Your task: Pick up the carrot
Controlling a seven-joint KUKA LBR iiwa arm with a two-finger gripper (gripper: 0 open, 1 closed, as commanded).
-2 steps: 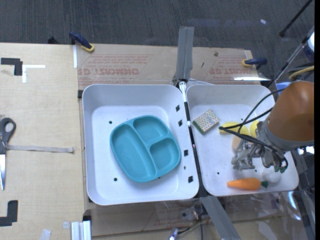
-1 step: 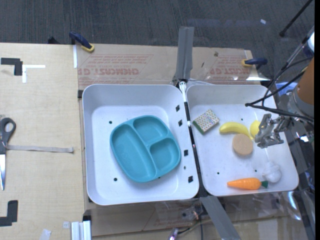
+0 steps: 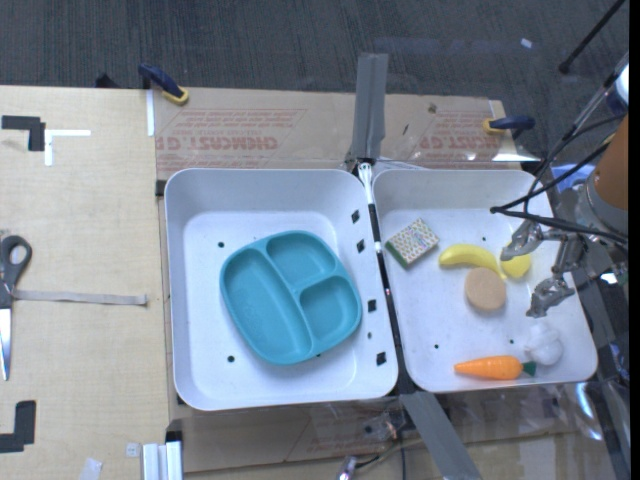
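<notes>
Carrot (image 3: 490,369) lies flat near the near edge of the right bin (image 3: 440,363), well apart from the gripper (image 3: 535,266). Its fingers stand apart over the bin's right side, holding nothing, just beside the banana (image 3: 470,258) and a round tan piece (image 3: 485,291).

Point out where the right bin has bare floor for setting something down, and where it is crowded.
In the right bin, free floor lies along the back wall above the sponge, and in the near-left part between the sponge and the carrot. The right half is crowded: banana, round tan piece, white object and the gripper.
</notes>
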